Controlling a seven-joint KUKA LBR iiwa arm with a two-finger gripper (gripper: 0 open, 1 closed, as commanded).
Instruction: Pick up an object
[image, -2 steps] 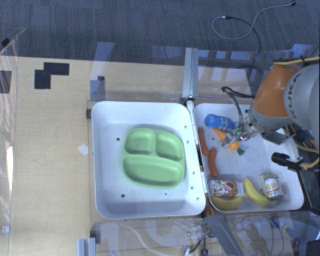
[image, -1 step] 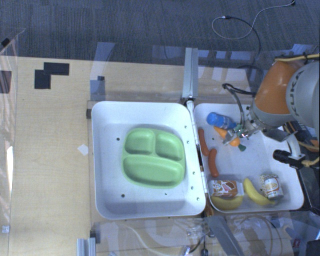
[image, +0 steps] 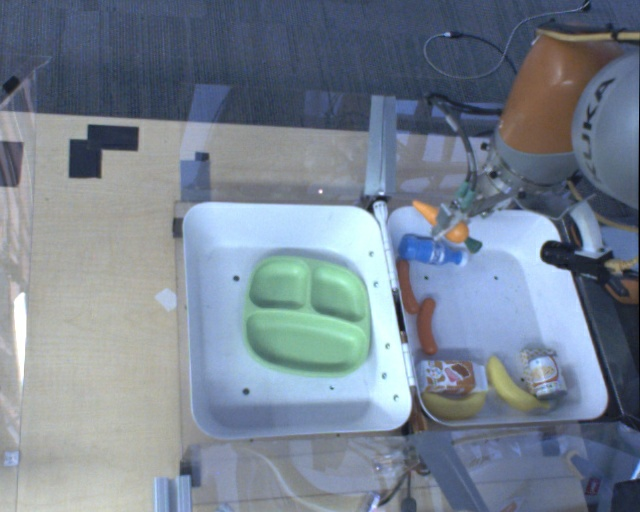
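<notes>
Banana (image: 512, 388), can (image: 543, 372), packet (image: 449, 378) at near rim of right bin (image: 500, 290), well apart from gripper (image: 462, 215). Sausages (image: 417, 308) between. Bottle (image: 432, 251) just below gripper, carrot (image: 442, 222) touching it. Whether anything is gripped: cannot tell. Best: descend straight over bottle's middle, clear of wall.

My counter (image: 100, 300) looks like pale wood, matt, with a faint grain. Both bins, the left bin (image: 200, 330) and the right bin (image: 520, 270), read as smooth white plastic with a soft sheen. The green tray (image: 305, 315) in the left one is moulded plastic, slightly glossy. My orange band (image: 545, 90) shines. Upper frame, the floor (image: 250, 50) is rough dark carpet.
</notes>
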